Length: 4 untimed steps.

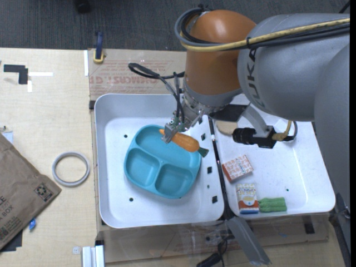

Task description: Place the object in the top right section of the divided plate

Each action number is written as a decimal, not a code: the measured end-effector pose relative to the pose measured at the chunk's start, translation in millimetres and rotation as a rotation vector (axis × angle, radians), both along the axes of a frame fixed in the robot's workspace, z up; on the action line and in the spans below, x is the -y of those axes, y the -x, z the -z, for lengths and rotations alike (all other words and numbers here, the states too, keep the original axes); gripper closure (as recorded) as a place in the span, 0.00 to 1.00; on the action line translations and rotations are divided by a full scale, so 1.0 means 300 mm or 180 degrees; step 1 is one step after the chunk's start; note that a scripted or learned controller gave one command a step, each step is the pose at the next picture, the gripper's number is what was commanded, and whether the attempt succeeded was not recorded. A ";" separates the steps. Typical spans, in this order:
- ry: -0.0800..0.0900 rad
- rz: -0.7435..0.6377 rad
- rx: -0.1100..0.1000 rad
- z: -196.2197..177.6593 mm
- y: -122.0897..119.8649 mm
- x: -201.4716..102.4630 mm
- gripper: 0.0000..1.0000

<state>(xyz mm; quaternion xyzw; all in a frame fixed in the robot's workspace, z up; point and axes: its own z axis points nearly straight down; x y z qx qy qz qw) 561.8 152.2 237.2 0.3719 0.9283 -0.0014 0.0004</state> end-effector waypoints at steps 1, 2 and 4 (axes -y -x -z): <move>-0.0001 -0.0153 -0.0008 0.071 0.282 -0.198 1.00; -0.0003 -0.0443 0.0000 -0.050 0.251 -0.205 1.00; -0.0002 -0.0067 -0.0009 0.154 0.275 -0.006 1.00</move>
